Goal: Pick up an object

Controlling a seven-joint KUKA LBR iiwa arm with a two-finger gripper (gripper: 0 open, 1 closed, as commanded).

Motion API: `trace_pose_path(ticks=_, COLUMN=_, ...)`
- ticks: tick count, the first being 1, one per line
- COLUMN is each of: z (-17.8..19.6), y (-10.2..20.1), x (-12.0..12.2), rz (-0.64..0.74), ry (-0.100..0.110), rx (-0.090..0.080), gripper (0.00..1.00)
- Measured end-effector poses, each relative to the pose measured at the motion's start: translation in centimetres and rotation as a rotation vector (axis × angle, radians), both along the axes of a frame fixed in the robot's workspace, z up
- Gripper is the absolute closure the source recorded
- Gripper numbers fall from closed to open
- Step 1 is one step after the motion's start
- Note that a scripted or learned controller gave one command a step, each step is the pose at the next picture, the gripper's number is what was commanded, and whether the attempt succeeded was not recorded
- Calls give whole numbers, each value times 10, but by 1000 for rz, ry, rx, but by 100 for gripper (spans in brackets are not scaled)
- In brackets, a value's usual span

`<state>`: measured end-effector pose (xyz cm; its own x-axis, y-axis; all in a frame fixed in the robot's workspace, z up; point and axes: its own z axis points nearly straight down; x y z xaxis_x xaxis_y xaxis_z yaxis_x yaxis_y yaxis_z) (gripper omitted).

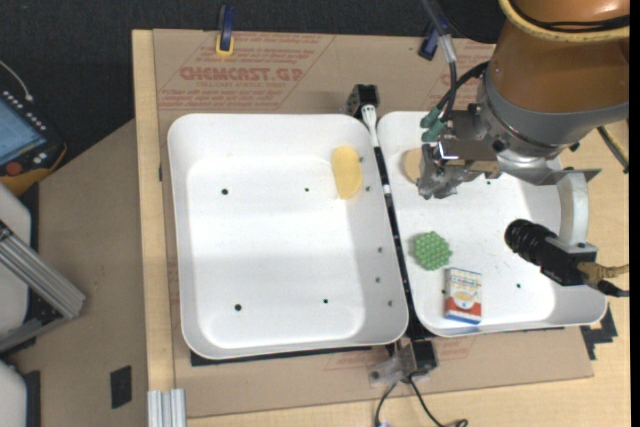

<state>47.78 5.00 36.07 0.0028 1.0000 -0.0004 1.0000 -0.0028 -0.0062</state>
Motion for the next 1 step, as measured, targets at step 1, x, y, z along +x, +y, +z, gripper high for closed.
trace_pose_path(ticks=1, z=20, y=34, x=31, rz=6, ry=-12, rx=1, gripper=100)
